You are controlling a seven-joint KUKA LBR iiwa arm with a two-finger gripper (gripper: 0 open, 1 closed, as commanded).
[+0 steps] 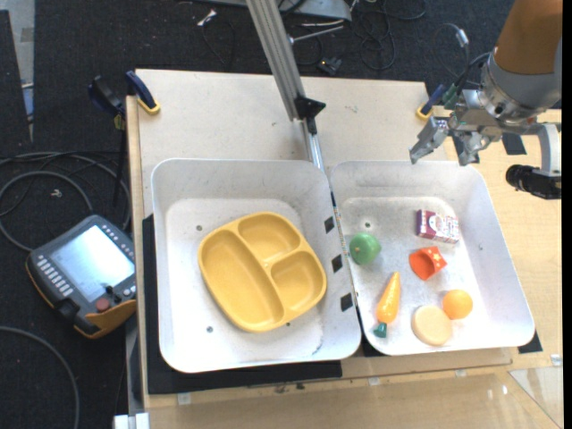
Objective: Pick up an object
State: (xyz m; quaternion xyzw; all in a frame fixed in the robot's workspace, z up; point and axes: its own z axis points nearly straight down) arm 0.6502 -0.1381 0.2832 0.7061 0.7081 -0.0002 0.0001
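My gripper [444,145] hangs above the far edge of the right bin [500,239], open, with nothing between its fingers. Below it in that bin lie a pink and white carton [436,225], a green apple [364,248], an orange-red cup [427,262], a toy carrot [388,298], an orange [457,304] and a pale round disc [433,325]. The carton is the object nearest the gripper, a good way below it in the view.
A yellow divided plate [261,270] lies in the left bin [170,239]. A slanted metal pole [279,47] crosses from the top to the bins' shared wall. A teach pendant [82,275] sits on the floor at left.
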